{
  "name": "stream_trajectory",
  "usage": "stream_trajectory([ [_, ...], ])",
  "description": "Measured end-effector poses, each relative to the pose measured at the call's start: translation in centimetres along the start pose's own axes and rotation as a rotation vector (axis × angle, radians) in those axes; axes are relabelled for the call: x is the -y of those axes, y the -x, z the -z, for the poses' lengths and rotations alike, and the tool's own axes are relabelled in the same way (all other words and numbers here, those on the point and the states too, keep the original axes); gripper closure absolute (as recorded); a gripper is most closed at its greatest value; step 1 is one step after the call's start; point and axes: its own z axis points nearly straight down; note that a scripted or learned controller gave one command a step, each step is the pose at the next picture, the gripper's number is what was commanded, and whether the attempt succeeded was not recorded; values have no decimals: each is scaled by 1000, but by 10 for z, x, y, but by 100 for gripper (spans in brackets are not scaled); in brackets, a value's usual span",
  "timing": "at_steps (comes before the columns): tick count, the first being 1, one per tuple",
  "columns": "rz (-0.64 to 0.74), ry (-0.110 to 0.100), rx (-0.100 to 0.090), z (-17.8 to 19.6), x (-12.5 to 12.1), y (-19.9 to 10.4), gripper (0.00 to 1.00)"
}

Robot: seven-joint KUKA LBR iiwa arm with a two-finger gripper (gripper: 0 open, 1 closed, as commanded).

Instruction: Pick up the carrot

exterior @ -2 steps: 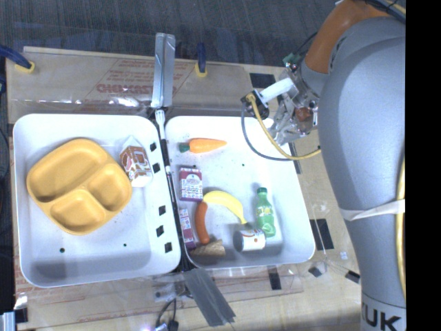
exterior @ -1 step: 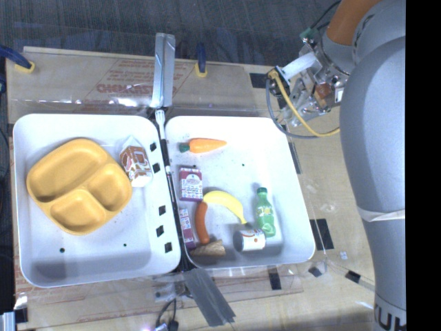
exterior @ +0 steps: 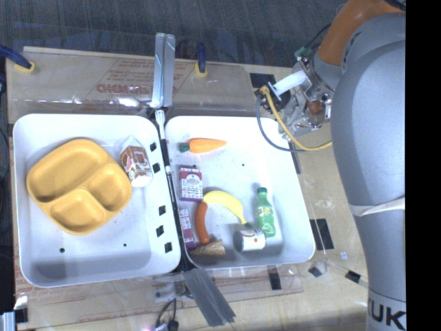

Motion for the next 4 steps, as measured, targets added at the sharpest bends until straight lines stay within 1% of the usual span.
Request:
stream_trajectory([
  [1, 10, -2, 3, 9, 2, -1, 100],
  [2, 281, 4, -3, 86, 43, 28, 100],
  [3, 293, 5, -2, 54, 1, 18, 100],
  [4, 248, 1, 0, -148, 6, 37, 100],
])
